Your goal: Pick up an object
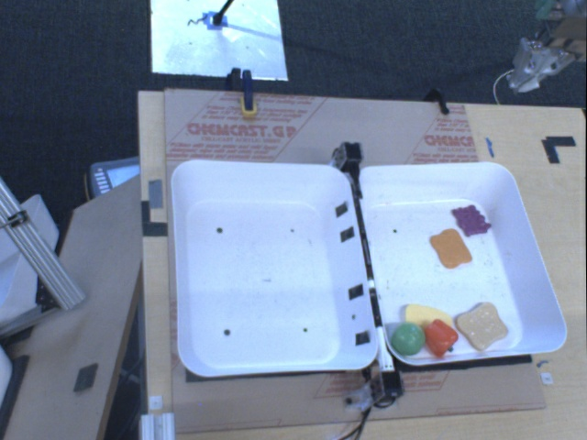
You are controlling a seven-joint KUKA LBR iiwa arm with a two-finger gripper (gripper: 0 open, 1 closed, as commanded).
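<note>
You are looking down at a worktop carrying two shallow white bins side by side on a sheet of printed cardboard.

1. Gripper. The gripper is sitting at the upper right corner of the view, above the far right edge of the worktop and well apart from both bins. It is small and blurred there, so you cannot tell how its jaws are standing. Nothing is showing in its hold.

2. Right bin. All the objects are lying here:
- A purple piece is lying near the far right side.
- An orange slab is lying just beside it, toward the near side and slightly left.
- A tan toast-shaped piece is lying at the near right corner.
- A red piece is sitting just left of the toast-shaped piece.
- A green ball is sitting at the near left corner, close beside the red piece.
- A yellow wedge is lying just behind the green ball and the red piece.

3. Left bin. Its floor is showing only small dark specks.

4. A blue and yellow clamp is gripping the far edge of the cardboard.
</note>
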